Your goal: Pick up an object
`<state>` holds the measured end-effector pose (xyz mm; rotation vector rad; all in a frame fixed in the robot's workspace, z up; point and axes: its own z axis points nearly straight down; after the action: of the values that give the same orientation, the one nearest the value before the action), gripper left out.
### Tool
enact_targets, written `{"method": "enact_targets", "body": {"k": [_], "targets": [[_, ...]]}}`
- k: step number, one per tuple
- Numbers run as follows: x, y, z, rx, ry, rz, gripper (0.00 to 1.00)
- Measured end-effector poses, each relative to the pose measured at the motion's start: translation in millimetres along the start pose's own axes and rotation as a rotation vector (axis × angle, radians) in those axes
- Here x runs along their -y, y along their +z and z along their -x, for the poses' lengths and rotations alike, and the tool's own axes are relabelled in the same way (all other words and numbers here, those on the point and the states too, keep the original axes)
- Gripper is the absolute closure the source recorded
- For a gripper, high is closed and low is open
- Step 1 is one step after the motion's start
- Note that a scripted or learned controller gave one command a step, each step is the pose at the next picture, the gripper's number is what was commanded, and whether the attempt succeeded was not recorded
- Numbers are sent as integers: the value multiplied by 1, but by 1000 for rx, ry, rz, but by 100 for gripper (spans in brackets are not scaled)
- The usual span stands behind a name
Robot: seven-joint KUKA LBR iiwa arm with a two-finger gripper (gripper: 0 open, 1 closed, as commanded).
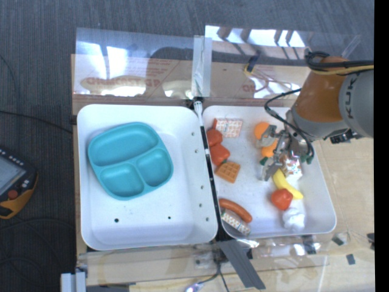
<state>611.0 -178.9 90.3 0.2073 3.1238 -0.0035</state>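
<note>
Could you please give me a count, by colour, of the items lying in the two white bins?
Teal: 1, the divided plate in the left bin.
Red or red-orange: 4, in the right bin.
Orange: 2, counting the waffle.
Yellow: 1, the banana.
White or pale: 2.
Total: 10, though pieces beneath the end effector are hard to separate.
</note>
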Motion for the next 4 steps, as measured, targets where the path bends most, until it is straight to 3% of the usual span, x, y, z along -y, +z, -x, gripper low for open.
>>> {"method": "enact_targets", "body": {"k": [1, 2, 3, 4], "targets": [[0, -12, 2, 8, -2, -5, 100], [-22, -169, 51, -4, 91, 1, 100], [12, -64, 13, -9, -272, 2, 100], [12, -64, 13, -8, -272, 1, 0]]}}
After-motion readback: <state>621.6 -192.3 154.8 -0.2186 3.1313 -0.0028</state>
